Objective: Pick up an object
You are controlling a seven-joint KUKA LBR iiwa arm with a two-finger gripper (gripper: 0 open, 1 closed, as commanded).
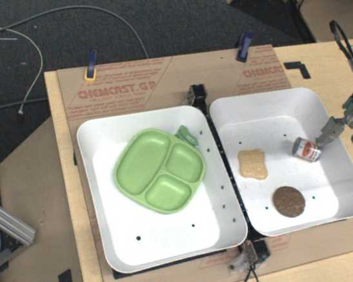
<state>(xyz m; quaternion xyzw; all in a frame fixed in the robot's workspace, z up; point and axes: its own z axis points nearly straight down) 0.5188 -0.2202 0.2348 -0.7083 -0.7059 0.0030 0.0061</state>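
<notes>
Overhead, brown bench bears white bins above dark carpet

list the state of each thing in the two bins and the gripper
Green three-compartment plastic plate: flat, upright, in the left white bin.
Small green piece: against the plate's upper right rim.
Beige flat piece: lying flat in the right white bin.
Brown round disc: lying flat.
Small red-and-white can: on its side.
Gripper: beside the can.
</notes>
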